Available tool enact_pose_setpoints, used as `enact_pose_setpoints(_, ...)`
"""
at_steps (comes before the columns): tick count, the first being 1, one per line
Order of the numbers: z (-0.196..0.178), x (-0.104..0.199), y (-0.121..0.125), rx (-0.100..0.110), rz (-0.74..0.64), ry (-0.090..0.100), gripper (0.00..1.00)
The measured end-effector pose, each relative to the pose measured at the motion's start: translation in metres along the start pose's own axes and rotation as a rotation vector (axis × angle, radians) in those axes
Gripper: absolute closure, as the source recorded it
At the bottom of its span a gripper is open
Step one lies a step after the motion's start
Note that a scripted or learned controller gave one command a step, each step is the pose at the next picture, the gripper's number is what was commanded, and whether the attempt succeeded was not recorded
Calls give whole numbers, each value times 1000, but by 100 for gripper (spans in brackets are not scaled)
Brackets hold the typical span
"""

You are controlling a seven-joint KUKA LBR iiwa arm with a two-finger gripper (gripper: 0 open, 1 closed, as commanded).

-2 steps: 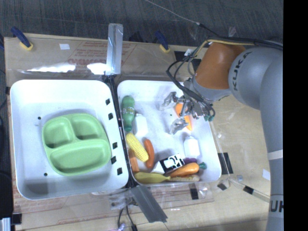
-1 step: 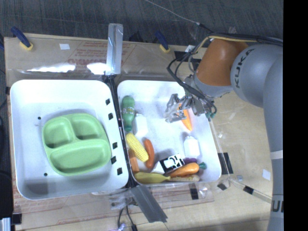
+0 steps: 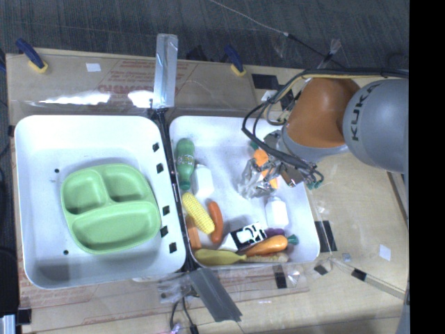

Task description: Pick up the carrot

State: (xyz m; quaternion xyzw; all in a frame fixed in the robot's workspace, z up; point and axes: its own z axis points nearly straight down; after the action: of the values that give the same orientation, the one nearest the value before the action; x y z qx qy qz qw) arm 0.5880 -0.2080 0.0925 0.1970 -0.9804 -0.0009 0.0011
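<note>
The carrot point(image 3: 270, 244) lies at the near edge of the right bin point(image 3: 229, 134), green top pointing right, pressed among a banana point(image 3: 219, 257), a black-and-white box point(image 3: 245, 235) and a sausage point(image 3: 216, 223). It is not lifted yet, so the pick remains to be done. The gripper point(image 3: 261, 179) hangs over the bin's middle, well apart from the carrot; whether it is spread or closed cannot be told. The left bin point(image 3: 35, 186) holds a green tray point(image 3: 110, 206), on a cardboard-topped bench point(image 3: 361, 214) over dark carpet

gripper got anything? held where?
Cannot tell. The gripper sits low in the right bin with something orange by it, but the carrot lies apart at the bin's near edge, untouched.
</note>
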Motion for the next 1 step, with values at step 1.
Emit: enact_pose_setpoints(1, -50, 35, 47, 3, 156, -4, 100)
